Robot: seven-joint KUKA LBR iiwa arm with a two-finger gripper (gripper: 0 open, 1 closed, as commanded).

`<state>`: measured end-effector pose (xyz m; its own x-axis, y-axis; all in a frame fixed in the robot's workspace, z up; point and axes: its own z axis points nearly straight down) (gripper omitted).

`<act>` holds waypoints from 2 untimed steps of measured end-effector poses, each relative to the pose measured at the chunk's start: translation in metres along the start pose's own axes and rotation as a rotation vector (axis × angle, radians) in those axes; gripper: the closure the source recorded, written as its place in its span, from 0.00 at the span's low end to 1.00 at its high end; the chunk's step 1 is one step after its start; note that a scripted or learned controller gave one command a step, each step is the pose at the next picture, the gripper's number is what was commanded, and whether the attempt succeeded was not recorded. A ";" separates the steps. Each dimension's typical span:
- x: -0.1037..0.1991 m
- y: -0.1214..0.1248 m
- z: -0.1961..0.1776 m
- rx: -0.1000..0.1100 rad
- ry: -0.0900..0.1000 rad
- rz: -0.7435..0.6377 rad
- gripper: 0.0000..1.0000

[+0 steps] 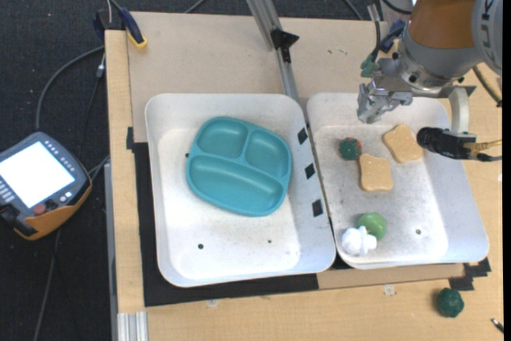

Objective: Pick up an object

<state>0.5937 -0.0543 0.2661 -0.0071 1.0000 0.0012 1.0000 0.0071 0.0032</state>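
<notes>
Two tan toast slices point(402, 143) in my right bin point(459, 227), nearest one just below-right of claw point(372, 113), can't tell its opening, holding nothing I see.

Two white bins point(239, 267) are showing dark speckling on their floors. A teal divided plate point(238, 164) is lying in the left one. In the right bin, two tan bread-like slices point(375, 172) are sitting with a small dark green piece with a red spot point(349, 148), possibly a strawberry, and a green-and-white object point(364, 233). A dark green ball point(449, 302) is resting on the pale wooden bench point(207, 52). The arm is wearing grey and orange.
</notes>
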 end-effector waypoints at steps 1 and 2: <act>0.047 0.013 0.019 0.005 0.001 0.001 1.00; 0.095 0.026 0.035 0.003 0.000 0.002 1.00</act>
